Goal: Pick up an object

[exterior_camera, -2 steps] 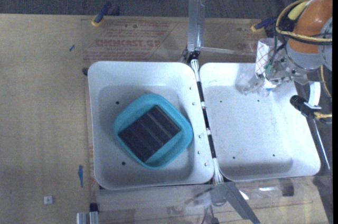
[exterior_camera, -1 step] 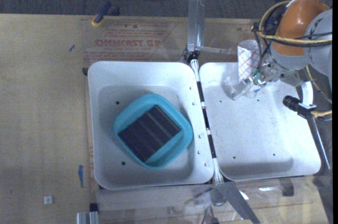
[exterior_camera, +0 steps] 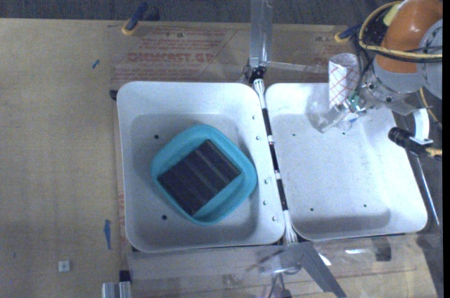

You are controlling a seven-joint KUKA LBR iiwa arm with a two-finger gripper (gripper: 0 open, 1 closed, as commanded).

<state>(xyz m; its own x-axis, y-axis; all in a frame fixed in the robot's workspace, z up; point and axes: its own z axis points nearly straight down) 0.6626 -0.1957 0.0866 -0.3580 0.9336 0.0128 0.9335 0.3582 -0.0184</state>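
A: Where is the end effector (exterior_camera: pixel 342 107)?

B: Over the far right corner of the right bin (exterior_camera: pixel 351 219), below the orange band of the arm (exterior_camera: pixel 411 26). It is blurred; whether it is apart, together or clamped on anything, I cannot tell.

A: What is that pale thing beside it?

B: A white cup with a red lattice pattern (exterior_camera: pixel 342 82), touching or just beside the end effector at the bin's far edge. Its long axis runs roughly far to near. Held or merely leaning, I cannot say.

A: So how far along?

B: I judge the grasp unconfirmed; a clear lift remains. The teal container with a dark ribbed insert (exterior_camera: pixel 204 173) sits untouched in the left bin (exterior_camera: pixel 133 107) on the worktop (exterior_camera: pixel 56 149).
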